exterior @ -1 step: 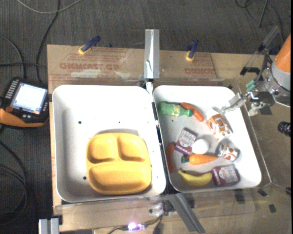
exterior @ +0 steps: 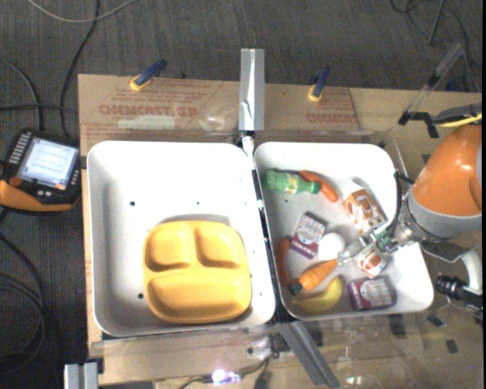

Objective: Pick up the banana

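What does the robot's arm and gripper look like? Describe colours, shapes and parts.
The arm enters from the right as a rounded, glossy orange band with a grey ring beneath. From it extends a slim metallic two-finger gripper with small green and red details near its base.

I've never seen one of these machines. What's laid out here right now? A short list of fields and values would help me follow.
left bin: shallow white bin holding a yellow three-compartment plastic tray
right bin: shallow white bin holding mixed toy food
target: yellow banana, near the right bin's front edge
on the banana: orange carrot lying across it
gripper: gripper low in the right bin, right of the carrot
also there: green bottle, purple packet
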Controlling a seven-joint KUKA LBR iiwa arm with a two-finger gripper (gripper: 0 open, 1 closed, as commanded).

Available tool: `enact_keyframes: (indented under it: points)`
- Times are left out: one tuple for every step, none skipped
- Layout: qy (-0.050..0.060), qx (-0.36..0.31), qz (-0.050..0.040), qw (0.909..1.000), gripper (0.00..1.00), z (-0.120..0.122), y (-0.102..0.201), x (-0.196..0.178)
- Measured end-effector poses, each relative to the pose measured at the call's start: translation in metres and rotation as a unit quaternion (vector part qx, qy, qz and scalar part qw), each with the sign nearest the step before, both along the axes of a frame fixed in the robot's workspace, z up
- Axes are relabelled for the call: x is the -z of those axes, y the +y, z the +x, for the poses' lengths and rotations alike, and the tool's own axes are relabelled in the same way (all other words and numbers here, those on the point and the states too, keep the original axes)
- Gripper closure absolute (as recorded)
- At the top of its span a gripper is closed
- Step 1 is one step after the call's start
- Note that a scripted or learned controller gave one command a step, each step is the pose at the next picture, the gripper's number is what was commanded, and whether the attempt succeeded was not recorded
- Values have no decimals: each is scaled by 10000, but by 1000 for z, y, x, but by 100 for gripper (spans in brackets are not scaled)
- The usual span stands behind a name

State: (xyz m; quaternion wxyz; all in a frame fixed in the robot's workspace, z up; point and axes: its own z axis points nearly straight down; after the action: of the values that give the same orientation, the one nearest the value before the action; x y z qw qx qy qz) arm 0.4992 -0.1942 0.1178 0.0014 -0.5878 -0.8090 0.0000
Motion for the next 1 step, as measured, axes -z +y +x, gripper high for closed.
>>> enact_keyframes:
  points:
    - [-122,-926,-48,9956,0,-2,74,27]
